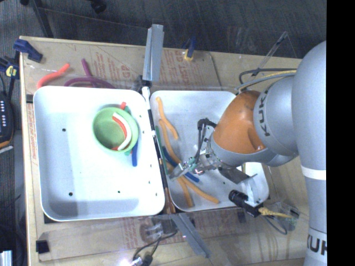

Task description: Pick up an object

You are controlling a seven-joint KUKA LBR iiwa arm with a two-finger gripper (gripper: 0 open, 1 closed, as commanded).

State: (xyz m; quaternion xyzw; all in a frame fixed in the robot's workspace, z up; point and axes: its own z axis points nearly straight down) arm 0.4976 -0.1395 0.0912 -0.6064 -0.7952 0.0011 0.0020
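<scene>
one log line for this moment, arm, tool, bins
arm: over right bin | tool: low among orange strips, grasp unconfirmed | left bin: green bowl with red and white pieces

Much open floor is offered by the left bin (55, 165), where only a green bowl (115, 129) near its right wall, with a blue stick (134, 157) beside it, stands in the way. The right bin (222, 97) is crowded: orange strips (166, 123) lie along its left side and middle, and its right half is covered by the arm (260, 129). A free patch is left along its upper edge.
</scene>
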